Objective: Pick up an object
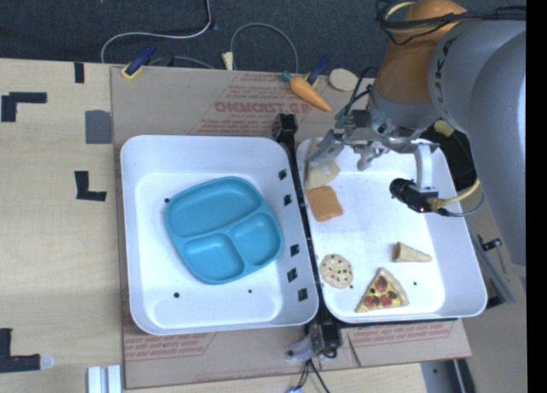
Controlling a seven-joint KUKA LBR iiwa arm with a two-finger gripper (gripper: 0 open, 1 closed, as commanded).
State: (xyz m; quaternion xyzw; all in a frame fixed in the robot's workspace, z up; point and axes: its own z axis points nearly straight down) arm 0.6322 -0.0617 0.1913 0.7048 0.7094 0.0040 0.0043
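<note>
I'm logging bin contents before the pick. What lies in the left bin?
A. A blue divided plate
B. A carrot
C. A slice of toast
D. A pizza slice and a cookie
A: the blue divided plate sits in the left bin, while the pizza slice, cookie and toast lie in the right bin.

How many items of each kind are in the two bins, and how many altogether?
Blue divided plate, left bin: 1
Toast slice, right bin: 1
Cookie, right bin: 1
Pizza slice, right bin: 1
Pale wedge, right bin: 1
Pale piece by the claw, right bin: 1
Total: 6
</note>
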